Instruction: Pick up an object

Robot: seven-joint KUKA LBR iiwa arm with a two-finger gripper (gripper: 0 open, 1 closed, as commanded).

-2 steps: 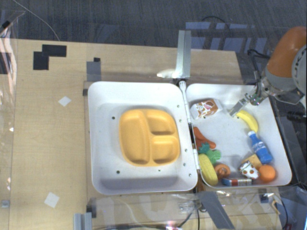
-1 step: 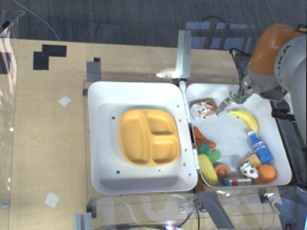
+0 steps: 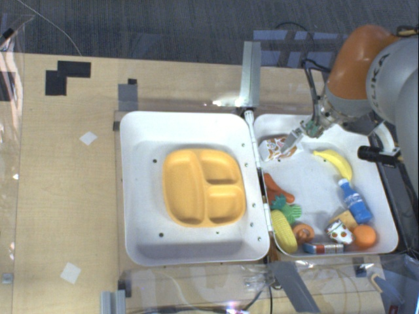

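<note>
Two white bins are sitting side by side; the gripper (image 3: 296, 136) is hanging over the right bin (image 3: 386, 205) (its far left corner), its grip impossible to judge; a white packet (image 3: 276, 149) is lying just beneath it, a banana (image 3: 334, 161) resting nearby.

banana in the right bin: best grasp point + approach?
Judging by its pose, take the banana at mid-body from straight above, fingers closing across its narrow width. It lies flat on the right bin's floor, curving from upper left to lower right, with open floor on both long sides. The blue bottle sits just below its lower tip, so avoid that end.
</note>
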